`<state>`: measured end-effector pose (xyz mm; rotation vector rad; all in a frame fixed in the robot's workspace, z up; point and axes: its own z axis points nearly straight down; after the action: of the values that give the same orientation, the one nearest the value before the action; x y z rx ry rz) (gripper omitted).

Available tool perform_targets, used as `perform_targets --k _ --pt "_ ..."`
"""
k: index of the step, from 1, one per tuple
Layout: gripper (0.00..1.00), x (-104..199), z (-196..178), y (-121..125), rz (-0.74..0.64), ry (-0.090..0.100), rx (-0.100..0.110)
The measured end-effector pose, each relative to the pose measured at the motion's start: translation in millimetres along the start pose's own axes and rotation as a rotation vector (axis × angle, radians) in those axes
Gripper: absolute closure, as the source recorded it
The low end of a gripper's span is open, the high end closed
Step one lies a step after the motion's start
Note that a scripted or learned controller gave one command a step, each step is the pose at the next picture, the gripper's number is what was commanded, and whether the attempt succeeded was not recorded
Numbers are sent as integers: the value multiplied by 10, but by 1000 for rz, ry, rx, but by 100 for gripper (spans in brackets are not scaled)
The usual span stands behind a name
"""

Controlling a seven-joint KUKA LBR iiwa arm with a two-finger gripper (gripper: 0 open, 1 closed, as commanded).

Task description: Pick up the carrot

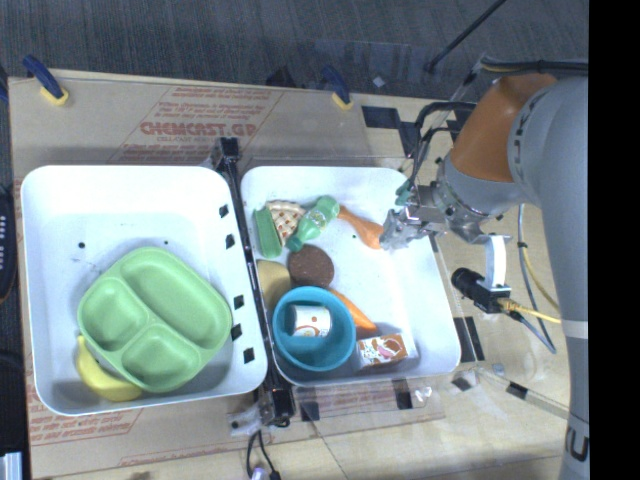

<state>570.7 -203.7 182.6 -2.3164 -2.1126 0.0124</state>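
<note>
Carrot (360,227): orange, lying in the upper right of the right bin (420,308), thick end toward the frame's right, thin end pointing at a green bottle (313,219). Gripper (393,234) sits just beside the carrot's thick end, at the bin's right side; whether the fingers are released or clenched — cannot tell. Second orange piece (357,312) lies lower, against a blue bowl (313,329). Brown disc (310,265) mid-bin. Left bin (50,228) carries a green divided plate (155,316). Desk (180,118) under both.
</note>
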Motion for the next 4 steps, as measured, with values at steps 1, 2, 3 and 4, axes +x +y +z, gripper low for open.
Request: perform_targets --k 1,2,3,4 --pt "100 676 385 -149 -30 3 1" --pt "0 662 377 -147 -28 1 0" --pt "0 109 925 -743 78 2 -2" --pt "100 123 827 -735 63 3 3"
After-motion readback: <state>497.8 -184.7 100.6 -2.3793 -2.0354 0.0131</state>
